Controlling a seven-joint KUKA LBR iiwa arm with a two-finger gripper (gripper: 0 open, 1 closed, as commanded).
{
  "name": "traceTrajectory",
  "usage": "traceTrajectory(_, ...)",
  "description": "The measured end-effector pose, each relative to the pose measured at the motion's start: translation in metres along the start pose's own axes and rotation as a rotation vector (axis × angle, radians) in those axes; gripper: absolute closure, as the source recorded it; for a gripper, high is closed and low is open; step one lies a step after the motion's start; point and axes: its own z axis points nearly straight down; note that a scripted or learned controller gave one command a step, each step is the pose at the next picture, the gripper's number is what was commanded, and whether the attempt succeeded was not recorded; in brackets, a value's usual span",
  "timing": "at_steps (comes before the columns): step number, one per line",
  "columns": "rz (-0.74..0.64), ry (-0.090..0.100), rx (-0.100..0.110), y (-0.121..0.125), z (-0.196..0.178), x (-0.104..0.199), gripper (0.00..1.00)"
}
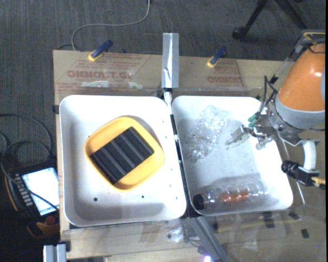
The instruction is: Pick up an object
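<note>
Two objects occupy the right bin point(273, 171): a clear plastic bottle point(229, 196) lying along its front edge, and a crumpled clear wrapper point(206, 130) toward its back-left. The gripper point(236, 137) hangs over the bin's right-centre, fingers parted, grasping nothing. The left bin point(76, 162) carries a yellow-and-black tray point(124, 153) at its centre. Cardboard bench point(109, 75); dark carpet point(54, 15) beyond.

Faint red printed lettering is showing across the flat brown cardboard sheet point(106, 72) behind the bins; the left patch is appearing to read "CHEMICAL", though blurred. Another red patch at the right is staying too faint to read.
</note>
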Motion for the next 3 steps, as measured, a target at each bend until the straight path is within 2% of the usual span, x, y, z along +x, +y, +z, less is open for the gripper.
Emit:
traceTrajectory(1, 0.104, 0.000, 0.001, -0.011, 0.071, 0.052, 0.00)
traceTrajectory(2, 0.220, -0.004, -0.001, 0.093, 0.045, 0.024, 0.00)
traceTrajectory(3, -0.030, -0.001, 0.000, 0.007, 0.059, 0.000, 0.00)
